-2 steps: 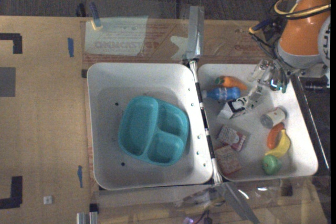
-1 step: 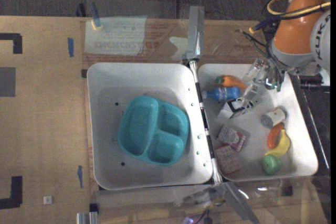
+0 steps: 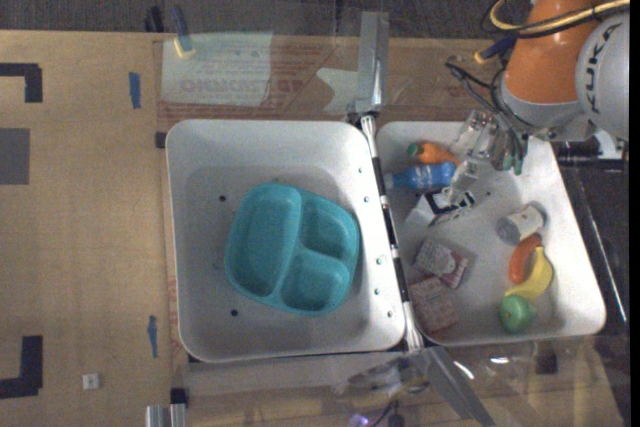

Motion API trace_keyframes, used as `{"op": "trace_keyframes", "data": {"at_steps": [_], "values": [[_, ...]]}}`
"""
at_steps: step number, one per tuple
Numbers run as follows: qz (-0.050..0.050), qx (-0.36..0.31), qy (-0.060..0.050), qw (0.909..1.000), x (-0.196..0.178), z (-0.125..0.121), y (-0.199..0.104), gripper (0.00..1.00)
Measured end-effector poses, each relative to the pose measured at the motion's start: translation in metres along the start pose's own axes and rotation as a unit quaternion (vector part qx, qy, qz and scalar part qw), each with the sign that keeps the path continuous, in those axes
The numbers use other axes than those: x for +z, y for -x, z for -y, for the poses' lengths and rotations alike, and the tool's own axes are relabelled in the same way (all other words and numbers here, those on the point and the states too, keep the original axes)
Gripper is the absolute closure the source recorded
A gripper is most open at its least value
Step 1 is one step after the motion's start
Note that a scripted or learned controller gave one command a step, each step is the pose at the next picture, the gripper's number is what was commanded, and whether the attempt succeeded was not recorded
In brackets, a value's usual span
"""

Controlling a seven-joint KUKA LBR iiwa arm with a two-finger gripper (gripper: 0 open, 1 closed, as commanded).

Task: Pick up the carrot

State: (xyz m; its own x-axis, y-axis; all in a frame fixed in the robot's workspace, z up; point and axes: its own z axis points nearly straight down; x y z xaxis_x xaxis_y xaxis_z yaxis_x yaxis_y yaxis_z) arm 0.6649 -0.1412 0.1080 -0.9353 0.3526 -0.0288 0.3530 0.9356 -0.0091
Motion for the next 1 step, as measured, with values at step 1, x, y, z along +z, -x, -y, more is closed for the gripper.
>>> {"op": "trace_keyframes", "data": {"at_steps": [1], "values": [[-0.002,0.028,0.001,0.9996,0.0002,-0.0033,-0.0006,0.00]]}}
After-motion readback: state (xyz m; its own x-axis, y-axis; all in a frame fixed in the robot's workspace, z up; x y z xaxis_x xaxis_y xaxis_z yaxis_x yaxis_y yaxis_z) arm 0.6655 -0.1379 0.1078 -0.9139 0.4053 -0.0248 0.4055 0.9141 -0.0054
